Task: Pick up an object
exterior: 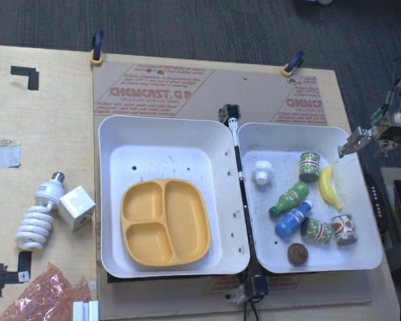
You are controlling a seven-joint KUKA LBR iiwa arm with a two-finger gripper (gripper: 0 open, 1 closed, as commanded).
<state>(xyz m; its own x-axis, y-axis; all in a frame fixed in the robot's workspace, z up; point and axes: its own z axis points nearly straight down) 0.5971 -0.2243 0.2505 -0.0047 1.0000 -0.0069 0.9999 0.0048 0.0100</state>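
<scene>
The right bin [359, 262] holds several small items. These are a green can [309, 166], a yellow banana [329, 187], a white knobby piece [262, 173], a green bottle [289, 200], a blue bottle [291, 221], two more cans [317, 231] [344, 230] and a brown round object [297, 253]. My gripper [354, 142] hangs over the right bin's far right corner, above and to the right of the banana. It is apart from every item. Nothing shows in its grasp.
The left bin [113, 158] holds a yellow divided plate [165, 222]. Left of the bins lie a spiral light bulb [38, 215], a white cube [77, 208] and a red mesh bag [46, 296]. Clamps [97, 48] [293, 63] pin the board's far edge.
</scene>
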